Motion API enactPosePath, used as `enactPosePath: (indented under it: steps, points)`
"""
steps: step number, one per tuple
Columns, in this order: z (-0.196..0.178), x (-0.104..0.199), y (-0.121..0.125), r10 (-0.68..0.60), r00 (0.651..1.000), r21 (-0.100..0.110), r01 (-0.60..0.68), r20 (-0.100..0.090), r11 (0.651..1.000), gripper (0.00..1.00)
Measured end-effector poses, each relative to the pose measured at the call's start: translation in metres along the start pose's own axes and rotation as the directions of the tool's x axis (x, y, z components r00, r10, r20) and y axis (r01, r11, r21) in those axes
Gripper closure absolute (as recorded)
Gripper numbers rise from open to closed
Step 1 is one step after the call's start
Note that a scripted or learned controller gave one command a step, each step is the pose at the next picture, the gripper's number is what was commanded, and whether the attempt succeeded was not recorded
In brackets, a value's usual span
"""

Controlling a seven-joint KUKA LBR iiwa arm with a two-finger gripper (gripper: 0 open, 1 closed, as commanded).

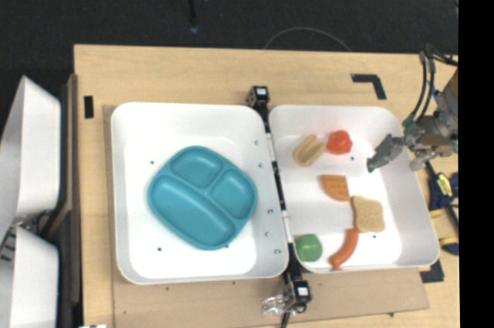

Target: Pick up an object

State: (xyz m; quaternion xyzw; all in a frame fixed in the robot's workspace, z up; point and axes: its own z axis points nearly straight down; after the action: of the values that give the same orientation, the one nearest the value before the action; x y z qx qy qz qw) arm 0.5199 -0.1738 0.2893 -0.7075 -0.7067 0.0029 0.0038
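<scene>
Found the gripper [386, 154] over the right-hand side of the right bin [401, 203], just right of a red tomato [339, 141] and apart from everything lying there; could not tell whether clenched or released. Noted in that same bin a tan bun [308, 150] beside the tomato, an orange wedge [335, 187] near the middle, a bread slice [368, 214] just below and right of it, a green ball [309, 246] at the near left corner and a carrot [344, 248] lying tilted beside it. Saw in the left bin [139, 133] a teal divided plate [202, 197].
</scene>
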Motion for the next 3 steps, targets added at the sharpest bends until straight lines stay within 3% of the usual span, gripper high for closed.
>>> enactPosePath:
  steps: [1,3]
  points:
    - [-0.006,0.0,0.002,-0.003,1.0,-0.011,0.003,0.002,1.0,0.0]
    - [0.119,0.003,0.008,0.0,1.0,-0.005,0.0,0.002,1.0,0.0]
